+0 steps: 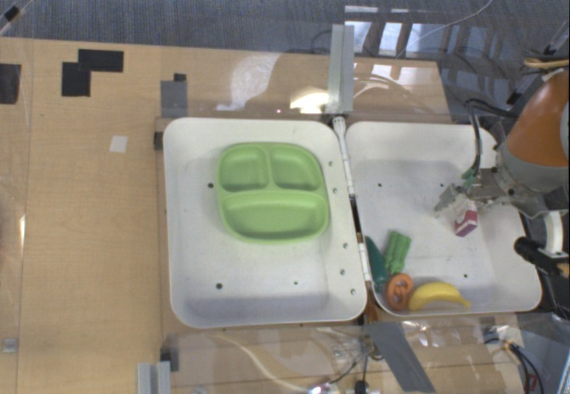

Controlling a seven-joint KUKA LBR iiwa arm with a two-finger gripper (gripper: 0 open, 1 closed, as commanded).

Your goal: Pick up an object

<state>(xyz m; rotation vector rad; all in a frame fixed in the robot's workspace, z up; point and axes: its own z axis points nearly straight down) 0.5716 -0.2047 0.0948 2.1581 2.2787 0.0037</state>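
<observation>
White and magenta, a small boxy object (465, 221) lies in the right bin (419, 151), and my gripper (461, 201) sits directly over it, touching or almost touching; I cannot tell its state from this slanted view. I judge that the step in hand is the grasp itself, so I would centre on the object's flat sides and lift straight up, slowly. It looks rigid, maybe a little carton. At the near edge of the same bin lie a smooth curved yellow banana (437, 295), a round orange fruit (398, 291) and a long green vegetable (393, 253), all plastic-looking. The left bin (191, 294) bears a matte green divided plate (272, 191).
</observation>
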